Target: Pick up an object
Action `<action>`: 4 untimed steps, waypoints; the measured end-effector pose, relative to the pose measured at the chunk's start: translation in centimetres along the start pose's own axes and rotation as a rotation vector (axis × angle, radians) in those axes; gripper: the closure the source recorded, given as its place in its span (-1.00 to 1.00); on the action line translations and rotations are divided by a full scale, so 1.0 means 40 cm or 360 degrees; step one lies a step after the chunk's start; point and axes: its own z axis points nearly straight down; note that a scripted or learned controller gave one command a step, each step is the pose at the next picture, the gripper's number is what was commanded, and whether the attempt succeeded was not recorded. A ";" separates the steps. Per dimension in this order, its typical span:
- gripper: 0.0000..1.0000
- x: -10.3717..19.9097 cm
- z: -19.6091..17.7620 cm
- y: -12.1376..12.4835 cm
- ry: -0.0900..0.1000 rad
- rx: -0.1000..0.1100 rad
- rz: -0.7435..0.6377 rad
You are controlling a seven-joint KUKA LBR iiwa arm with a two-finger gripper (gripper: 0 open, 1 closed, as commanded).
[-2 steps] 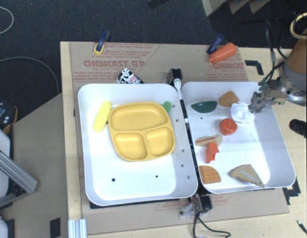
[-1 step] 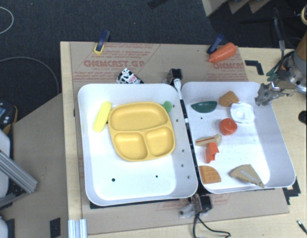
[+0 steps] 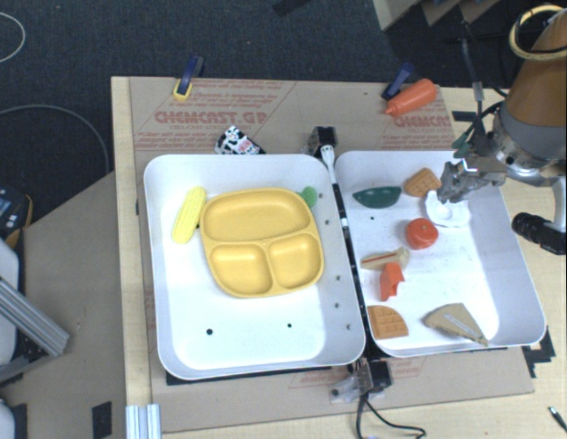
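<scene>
The grey two-finger gripper (image 3: pixel 454 184), carried on the arm entering from the right, is shown poised over the far part of the right-hand shallow white bin (image 3: pixel 514 273). Whether its fingers are apart or together cannot be told from this slanted view, and nothing is seen clamped between them. Directly beneath and just below the fingertips lies a small white rounded object (image 3: pixel 445 211), hard to make out against the bin floor; this is judged the likeliest target, being nearest the tool. Just below and to the left of the gripper a round red tomato-like toy (image 3: pixel 422 233) is placed, touching or nearly touching the white piece. Immediately to the gripper's left sits a tan biscuit-shaped toy (image 3: pixel 421 183), and further left a dark green leaf-shaped toy (image 3: pixel 378 195), its long axis running roughly left to right. Well below the gripper, toward the near rim, a tan wedge-shaped toy (image 3: pixel 457 322) is seen. The coming move is judged to turn on a short, nearly straight descent, since the white object lies almost under the fingertips rather than to one side.
</scene>
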 end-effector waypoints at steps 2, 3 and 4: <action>1.00 0.264 -0.051 -0.024 0.0000 -0.0001 -0.0001; 1.00 0.390 -0.060 -0.050 -0.0001 0.0000 0.0000; 1.00 0.510 -0.049 -0.063 -0.0002 0.0001 0.0001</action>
